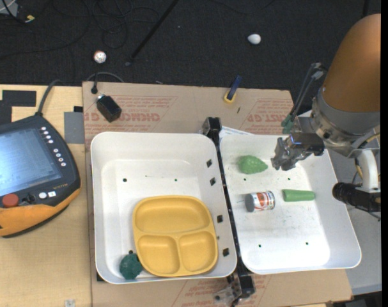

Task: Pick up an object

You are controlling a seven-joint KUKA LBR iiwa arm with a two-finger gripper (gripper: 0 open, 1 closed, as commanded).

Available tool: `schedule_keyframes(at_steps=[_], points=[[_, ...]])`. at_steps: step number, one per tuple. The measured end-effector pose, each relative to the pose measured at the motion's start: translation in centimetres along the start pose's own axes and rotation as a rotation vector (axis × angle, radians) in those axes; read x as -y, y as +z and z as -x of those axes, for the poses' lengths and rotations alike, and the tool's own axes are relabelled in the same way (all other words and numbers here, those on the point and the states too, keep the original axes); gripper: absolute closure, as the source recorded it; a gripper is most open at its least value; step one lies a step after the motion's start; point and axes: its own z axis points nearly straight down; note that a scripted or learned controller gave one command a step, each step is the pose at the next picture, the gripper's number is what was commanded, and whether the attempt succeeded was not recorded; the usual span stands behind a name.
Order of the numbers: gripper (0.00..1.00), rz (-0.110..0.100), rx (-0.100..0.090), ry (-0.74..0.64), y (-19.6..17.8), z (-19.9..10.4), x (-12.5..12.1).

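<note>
Orange marks the band above my wrist, bulking large at the three o'clock side of the bench, and from it my grey arm reaches inward over the right bin (337,248). My pincer (284,160) hangs over that bin's upper part, tipped toward nine o'clock. Its dark fingers blur together at this slant, so I cannot tell how far apart they stand, and I see nothing between them.

Just at my pincer's nine o'clock lies a green lump (252,165), close to the fingertips but seemingly apart from them. At my six o'clock a green block (298,196) lies flat, and at its nine o'clock rests a small can (261,201) on its side, red and white on its label. These three sit near one another in the bin's upper half.

A black divider clip line (218,190) runs between the two bins. In the left bin (117,171) a yellow sectioned tray (174,235) fills the lower half, with a dark green ball (130,265) touching its seven o'clock corner.

A teach pendant (27,171) rests on the bench far out at nine o'clock. Cardboard (168,104) lies under both bins.

Open white floor spreads across the right bin's lower half, toward six o'clock, and across the left bin's upper half.
</note>
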Motion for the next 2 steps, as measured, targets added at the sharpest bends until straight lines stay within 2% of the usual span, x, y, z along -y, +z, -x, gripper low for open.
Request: schedule_keyframes(at_steps=[1,2], points=[[1.00,0.008,0.001,-0.002,-3.4,-8.5,5.6],[1.00,0.016,0.002,0.004,-11.9,-10.1,5.8]])
